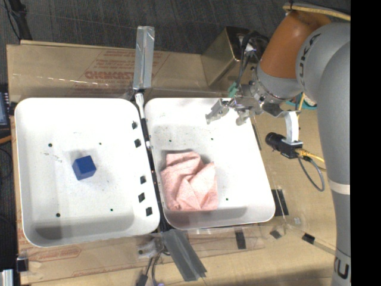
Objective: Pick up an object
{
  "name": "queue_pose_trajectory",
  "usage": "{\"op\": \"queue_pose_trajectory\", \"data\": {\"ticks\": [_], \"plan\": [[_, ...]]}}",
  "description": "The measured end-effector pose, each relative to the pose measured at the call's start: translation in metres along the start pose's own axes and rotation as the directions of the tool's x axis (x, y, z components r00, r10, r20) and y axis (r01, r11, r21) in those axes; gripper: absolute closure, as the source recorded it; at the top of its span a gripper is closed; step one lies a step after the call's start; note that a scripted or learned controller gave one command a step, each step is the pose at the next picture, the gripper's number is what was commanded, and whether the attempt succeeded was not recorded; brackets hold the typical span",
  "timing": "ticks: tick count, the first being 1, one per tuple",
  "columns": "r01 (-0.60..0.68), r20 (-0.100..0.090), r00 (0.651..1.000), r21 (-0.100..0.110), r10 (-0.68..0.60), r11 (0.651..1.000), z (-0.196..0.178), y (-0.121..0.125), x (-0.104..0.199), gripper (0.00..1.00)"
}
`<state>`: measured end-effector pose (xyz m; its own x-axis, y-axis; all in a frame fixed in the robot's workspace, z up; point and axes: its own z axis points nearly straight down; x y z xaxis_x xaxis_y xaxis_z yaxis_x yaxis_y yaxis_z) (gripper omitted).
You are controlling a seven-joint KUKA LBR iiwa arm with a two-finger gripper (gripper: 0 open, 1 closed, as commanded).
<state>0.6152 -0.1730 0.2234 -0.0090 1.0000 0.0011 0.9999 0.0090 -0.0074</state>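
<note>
Two candidates are being offered: a crumpled pink cloth point(189, 181) in the right white bin point(253, 159) and a small blue cube point(84, 167) in the left white bin point(36, 159). The two-finger gripper point(228, 113) is being held empty, fingers apart, above the right bin's far edge. Loose folds risk being pinched thinly and slipping out.

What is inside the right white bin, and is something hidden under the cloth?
Inside the right bin lies a crumpled pink cloth, near its front edge. The rest of its white floor carries small dark specks. Anything under the cloth is covered, so I cannot tell.
</note>
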Motion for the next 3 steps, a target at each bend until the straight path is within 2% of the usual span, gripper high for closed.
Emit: {"op": "queue_pose_trajectory", "data": {"ticks": [1,2,3], "plan": [[0.07,0.0,0.998,0.001,-0.07,0.998,0.118,-0.036,0.027,0.0],[0.228,0.0,0.974,-0.004,-0.228,0.974,0.134,-0.076,0.007,0.0],[0.344,0.0,0.939,-0.003,-0.344,0.939,0.134,-0.077,0.048,0.0]]}}
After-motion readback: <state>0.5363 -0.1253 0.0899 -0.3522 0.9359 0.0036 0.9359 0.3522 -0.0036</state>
